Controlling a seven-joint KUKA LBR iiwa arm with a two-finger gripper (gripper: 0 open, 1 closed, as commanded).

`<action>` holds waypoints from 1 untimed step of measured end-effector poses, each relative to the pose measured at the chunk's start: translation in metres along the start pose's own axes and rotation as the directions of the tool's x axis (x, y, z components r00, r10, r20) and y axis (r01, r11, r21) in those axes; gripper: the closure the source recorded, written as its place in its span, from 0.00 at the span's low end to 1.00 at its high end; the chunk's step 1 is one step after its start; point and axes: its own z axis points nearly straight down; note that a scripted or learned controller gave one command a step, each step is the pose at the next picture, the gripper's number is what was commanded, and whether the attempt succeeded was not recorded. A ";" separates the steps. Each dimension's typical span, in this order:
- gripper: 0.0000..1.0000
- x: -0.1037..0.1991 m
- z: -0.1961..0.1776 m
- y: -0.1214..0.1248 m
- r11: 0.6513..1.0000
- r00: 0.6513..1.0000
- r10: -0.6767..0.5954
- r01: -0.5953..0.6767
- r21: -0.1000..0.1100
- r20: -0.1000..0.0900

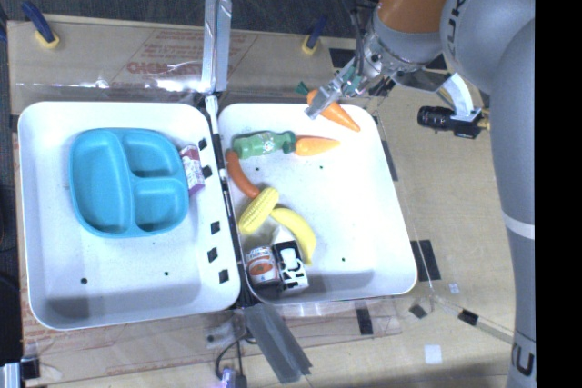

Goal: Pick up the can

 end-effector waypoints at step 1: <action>1.00 0.028 -0.192 -0.055 0.999 0.999 -0.035 0.035 -0.002 0.004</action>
